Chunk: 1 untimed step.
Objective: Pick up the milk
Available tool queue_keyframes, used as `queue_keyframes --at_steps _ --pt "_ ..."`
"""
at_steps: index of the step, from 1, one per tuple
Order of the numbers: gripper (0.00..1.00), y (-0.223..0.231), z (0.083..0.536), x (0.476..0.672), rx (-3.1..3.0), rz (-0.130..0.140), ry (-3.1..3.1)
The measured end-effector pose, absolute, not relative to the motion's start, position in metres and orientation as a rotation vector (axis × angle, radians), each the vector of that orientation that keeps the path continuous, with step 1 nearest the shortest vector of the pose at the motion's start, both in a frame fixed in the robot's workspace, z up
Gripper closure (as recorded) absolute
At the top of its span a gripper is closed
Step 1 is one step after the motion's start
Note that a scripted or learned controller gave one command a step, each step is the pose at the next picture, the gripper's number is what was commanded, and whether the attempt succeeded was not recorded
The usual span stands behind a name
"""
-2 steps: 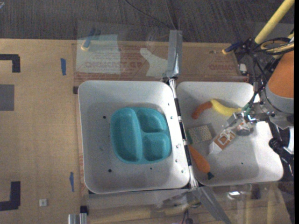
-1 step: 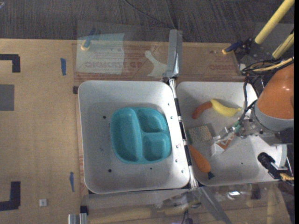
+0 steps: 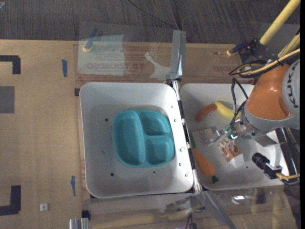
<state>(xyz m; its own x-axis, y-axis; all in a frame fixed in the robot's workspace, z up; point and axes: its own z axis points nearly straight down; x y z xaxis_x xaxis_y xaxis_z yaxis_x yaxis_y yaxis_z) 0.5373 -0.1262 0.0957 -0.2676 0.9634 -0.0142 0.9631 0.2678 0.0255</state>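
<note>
A: Where was the milk (image 3: 230,151)?

B: In the right bin (image 3: 190,95), just below its centre: a small carton with brown-and-white print, lying under the gripper (image 3: 227,136), which hung at the carton's 11 o'clock edge.

A: Was the pincer closed on it?

B: I could not tell; the wrist hid how it stood, and nothing showed as held.

A: What could have failed?

B: I judged the descent might land off-centre and nudge the carton aside, or catch the grey packet (image 3: 204,136) at its 9 o'clock.

A: What else lay in that bin?

B: A carrot (image 3: 204,162) at 7 o'clock, a sausage (image 3: 206,111) and a banana (image 3: 224,109) toward 12. The left bin (image 3: 95,99) held a teal divided plate (image 3: 143,137), nothing on it.
</note>
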Motion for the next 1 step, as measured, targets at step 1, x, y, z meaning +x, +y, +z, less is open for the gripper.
queue_keyframes --at_steps 1 --pt "1.0 -0.1302 0.1075 0.5377 1.89 0.02 2.47"
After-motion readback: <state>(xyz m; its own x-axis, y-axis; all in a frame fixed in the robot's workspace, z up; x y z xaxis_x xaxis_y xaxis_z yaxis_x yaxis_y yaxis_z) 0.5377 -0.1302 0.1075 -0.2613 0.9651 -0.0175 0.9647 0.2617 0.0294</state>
